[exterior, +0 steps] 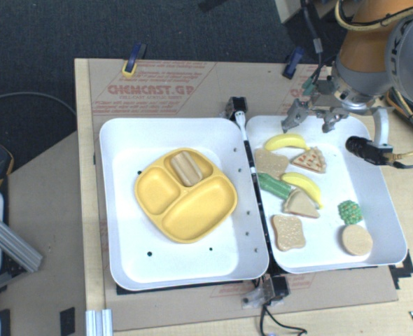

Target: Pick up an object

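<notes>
While the hand [310,117] hangs spread, the right bin's [383,187] far rim lies beneath.

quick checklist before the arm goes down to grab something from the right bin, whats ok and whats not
1. Gripper open: ok, its two fingers stand spread apart.
2. Gripper free of load: ok, nothing sits between the fingers.
3. Gripper over the right bin: ok, it hangs above the bin's far edge.
4. Target straight below: not ok, the nearest piece, the upper banana, lies a little nearer the camera than the fingers.
5. Isolated target available: ok, the broccoli and the round cracker sit apart from the crowded pile.
6. Yellow plate out of the way: ok, it lies in the left bin.
</notes>
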You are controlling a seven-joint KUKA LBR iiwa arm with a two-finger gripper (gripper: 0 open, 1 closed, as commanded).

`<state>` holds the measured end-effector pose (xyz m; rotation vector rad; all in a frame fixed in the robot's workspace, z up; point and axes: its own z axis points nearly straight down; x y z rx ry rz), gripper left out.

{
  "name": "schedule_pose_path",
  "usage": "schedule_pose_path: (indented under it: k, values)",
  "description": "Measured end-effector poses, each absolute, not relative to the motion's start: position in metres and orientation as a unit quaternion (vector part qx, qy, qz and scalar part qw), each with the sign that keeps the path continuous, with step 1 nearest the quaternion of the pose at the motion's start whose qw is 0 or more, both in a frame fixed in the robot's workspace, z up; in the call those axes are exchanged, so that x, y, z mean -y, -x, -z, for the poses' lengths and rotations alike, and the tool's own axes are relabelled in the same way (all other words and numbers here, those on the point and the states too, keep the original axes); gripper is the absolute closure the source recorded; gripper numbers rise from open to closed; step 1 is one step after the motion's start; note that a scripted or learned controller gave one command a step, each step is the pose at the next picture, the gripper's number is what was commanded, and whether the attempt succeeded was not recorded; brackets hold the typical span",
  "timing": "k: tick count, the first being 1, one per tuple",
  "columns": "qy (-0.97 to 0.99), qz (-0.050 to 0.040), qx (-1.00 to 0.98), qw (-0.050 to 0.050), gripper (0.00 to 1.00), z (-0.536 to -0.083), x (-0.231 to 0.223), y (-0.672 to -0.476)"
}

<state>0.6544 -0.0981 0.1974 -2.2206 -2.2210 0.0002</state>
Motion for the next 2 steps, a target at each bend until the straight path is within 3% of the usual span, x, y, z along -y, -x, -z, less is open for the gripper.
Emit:
schedule_pose_path:
  k: [1, 2]
  values:
    - [0.707, 0.0011, 0.707, -0.001, 1.0, -0.209, 0.098, -0.655]
    - [0.704, 0.0002, 0.71, 0.004, 1.0, -0.203, 0.002, -0.609]
